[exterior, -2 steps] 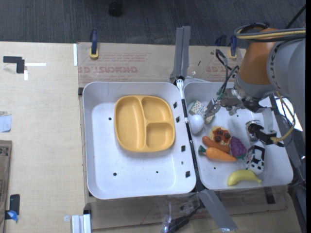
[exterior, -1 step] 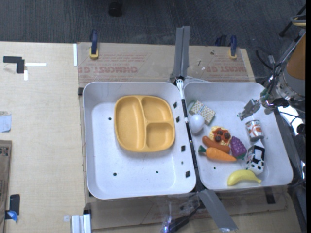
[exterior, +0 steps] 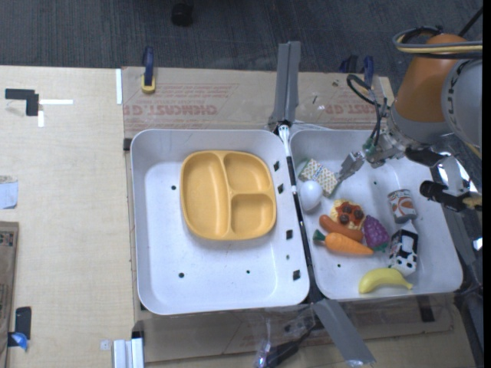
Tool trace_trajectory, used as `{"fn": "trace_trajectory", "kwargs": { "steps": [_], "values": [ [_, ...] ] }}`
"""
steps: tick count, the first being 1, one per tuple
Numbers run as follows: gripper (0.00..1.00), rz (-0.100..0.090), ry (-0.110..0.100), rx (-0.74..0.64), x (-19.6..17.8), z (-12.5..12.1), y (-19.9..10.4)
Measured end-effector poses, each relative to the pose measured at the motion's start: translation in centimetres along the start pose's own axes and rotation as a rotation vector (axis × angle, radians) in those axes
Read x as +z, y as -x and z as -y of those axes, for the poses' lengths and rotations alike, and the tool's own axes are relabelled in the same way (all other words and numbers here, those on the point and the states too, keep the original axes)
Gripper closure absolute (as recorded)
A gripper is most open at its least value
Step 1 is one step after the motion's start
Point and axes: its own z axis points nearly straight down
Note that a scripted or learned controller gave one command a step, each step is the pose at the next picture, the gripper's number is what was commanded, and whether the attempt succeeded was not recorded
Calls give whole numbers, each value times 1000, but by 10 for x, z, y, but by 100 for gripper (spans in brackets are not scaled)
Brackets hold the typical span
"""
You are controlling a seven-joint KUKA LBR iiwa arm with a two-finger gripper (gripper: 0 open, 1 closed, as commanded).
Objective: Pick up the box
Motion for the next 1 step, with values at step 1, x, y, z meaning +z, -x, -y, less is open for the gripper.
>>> {"fn": "trace_trajectory", "kwargs": {
  "steps": [1],
  "values": [
    [0, 4, 7, 185, 23, -37, -28]
  ]
}}
